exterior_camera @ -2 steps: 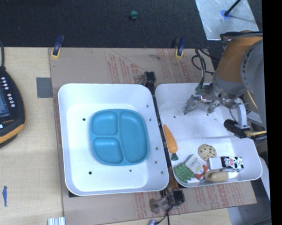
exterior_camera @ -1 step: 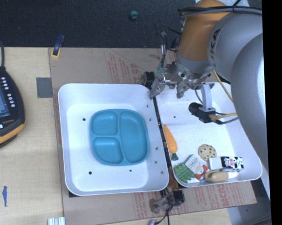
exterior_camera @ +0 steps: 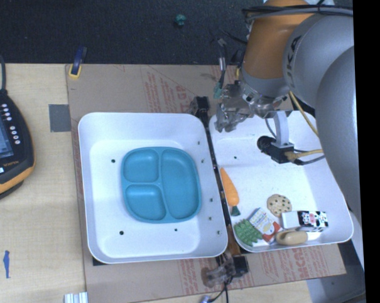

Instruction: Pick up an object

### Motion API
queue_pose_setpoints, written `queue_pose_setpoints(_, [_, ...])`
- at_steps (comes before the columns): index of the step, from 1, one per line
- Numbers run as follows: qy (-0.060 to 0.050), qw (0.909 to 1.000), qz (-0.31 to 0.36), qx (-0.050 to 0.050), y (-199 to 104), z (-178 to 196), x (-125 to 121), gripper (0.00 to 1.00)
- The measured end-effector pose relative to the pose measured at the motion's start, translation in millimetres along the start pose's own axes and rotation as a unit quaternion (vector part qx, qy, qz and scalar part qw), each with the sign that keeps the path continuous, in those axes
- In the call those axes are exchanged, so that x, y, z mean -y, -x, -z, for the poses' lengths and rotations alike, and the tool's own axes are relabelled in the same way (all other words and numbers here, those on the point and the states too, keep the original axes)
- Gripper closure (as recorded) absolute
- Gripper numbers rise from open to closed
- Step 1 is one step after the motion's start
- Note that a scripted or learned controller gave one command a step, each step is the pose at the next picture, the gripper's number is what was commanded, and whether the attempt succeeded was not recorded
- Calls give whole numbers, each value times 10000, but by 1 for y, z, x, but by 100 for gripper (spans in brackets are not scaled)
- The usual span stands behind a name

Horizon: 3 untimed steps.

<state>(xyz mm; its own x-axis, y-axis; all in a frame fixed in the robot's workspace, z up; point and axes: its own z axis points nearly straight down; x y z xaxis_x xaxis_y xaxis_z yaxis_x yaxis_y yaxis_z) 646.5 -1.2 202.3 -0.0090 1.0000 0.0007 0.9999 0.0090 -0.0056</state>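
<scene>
My gripper (exterior_camera: 229, 119) hangs over the far left corner of the right bin (exterior_camera: 317, 173), under the orange-banded wrist. Nothing shows beneath it but bare white bin floor. An orange carrot (exterior_camera: 229, 186) lies along the right bin's left wall, a good way nearer the front than the gripper. At the bin's front sit a round cookie (exterior_camera: 279, 204), a green leafy toy (exterior_camera: 245, 231), a small printed packet (exterior_camera: 264, 220), a black-and-white carton (exterior_camera: 310, 220) and a tan bread roll (exterior_camera: 292, 238).
The left bin (exterior_camera: 97, 183) holds a blue divided plate (exterior_camera: 161, 183). A black clip with cables (exterior_camera: 277, 150) hangs off the arm over the right bin. A teach pendant (exterior_camera: 4, 146) lies at the bench's left edge.
</scene>
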Motion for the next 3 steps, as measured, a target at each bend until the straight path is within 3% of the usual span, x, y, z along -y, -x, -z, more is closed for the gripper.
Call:
queue_pose_setpoints(1, [-3, 10000, 1, 1, 0, 0, 0, 0])
queue_pose_setpoints(2, [-6, 10000, 25, 4, 0, 10, 0, 100])
queue_pose_setpoints(3, [28, 10000, -15, 7, -60, 4, -10, 100])
